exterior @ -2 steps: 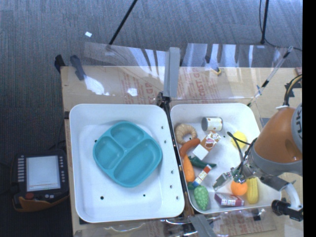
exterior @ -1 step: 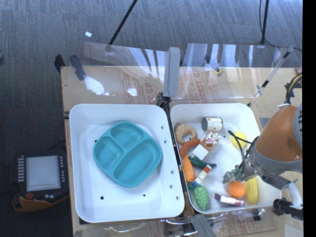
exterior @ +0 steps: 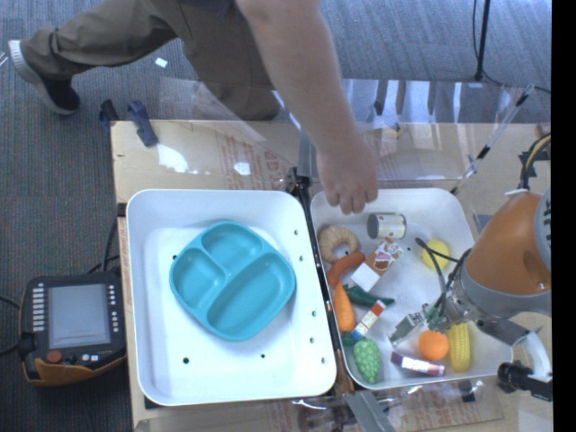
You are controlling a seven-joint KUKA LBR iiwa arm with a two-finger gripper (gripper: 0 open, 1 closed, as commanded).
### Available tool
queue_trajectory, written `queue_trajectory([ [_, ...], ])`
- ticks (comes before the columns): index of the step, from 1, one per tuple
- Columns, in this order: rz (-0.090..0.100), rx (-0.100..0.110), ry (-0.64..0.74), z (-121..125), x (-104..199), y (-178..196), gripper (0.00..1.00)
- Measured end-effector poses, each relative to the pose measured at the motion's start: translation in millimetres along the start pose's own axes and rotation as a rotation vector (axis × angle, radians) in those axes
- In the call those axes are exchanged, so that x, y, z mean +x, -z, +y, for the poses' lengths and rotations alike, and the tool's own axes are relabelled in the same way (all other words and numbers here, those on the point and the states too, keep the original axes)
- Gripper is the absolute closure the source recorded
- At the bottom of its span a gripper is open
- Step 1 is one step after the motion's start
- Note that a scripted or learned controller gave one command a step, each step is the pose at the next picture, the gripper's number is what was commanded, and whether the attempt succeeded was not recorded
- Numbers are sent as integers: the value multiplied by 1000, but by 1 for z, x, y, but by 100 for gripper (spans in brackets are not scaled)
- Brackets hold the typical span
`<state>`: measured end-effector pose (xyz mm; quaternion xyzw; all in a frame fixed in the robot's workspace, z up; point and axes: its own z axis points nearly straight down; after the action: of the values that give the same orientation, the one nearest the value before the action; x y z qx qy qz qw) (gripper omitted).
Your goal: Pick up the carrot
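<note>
The small orange plastic carrot [exterior: 343,308] lies at the right bin's left edge, lower centre of frame, well left of the claw [exterior: 430,318]; whether the claw is released or clenched, I cannot tell.

I'm looking at a robot lab, not a home: two white bins [exterior: 139,241] sit on a taped cardboard-topped bench [exterior: 207,156] over grey carpet [exterior: 63,151], with a teach pendant [exterior: 72,322] at the near left. The right bin holds toy food [exterior: 367,360], a grey-and-orange arm [exterior: 508,259] comes in from the right, and a person's hand [exterior: 349,183] reaches over from the far side.
</note>
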<state>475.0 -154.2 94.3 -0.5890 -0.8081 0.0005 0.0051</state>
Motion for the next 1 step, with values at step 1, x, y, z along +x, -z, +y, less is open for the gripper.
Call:
queue_trajectory([
  [1,-4,-3,273,1,1,-8,0],
])
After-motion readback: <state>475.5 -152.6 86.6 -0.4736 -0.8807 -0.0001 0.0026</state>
